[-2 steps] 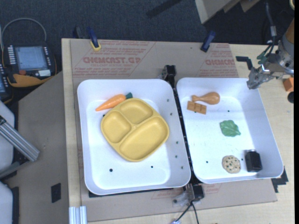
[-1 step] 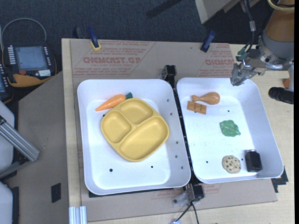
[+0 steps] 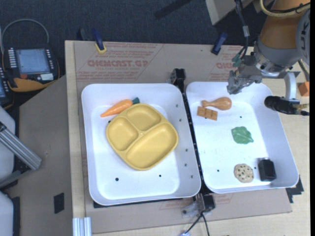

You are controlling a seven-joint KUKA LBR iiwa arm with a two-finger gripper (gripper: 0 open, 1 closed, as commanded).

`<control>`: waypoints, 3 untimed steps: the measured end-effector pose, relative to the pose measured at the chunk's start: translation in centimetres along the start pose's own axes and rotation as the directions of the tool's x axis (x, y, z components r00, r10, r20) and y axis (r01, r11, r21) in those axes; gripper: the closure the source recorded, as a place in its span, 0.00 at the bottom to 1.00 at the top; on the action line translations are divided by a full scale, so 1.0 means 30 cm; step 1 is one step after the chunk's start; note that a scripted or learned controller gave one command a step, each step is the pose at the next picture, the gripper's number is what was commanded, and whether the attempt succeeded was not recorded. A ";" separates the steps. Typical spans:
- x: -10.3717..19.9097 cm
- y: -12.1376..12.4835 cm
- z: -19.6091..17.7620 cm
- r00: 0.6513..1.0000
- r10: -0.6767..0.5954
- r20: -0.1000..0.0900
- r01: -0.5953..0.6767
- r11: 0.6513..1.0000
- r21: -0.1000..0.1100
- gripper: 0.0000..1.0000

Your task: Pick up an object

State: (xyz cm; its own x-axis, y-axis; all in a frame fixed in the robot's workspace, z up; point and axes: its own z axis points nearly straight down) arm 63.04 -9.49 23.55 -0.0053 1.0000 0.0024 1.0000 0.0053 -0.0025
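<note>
Claw (image 3: 236, 86) hovering over the right bin's (image 3: 280, 132) twelve o'clock rim; grip state unreadable.
Drumstick (image 3: 218, 103) is lying just beside it at seven o'clock, probably its target.

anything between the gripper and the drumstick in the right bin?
Nothing visible. The gripper hangs over the right bin's far edge, and the drumstick lies just in front of it on bare bin floor. The waffle piece sits close against the drumstick's near side, not between the two.
</note>
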 end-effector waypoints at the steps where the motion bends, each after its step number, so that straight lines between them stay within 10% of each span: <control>1: 0.210 0.020 -0.010 1.000 -0.002 0.000 0.002 1.000 -0.003 1.00; 3: 0.592 0.059 0.054 1.000 0.000 0.001 0.000 1.000 -0.005 1.00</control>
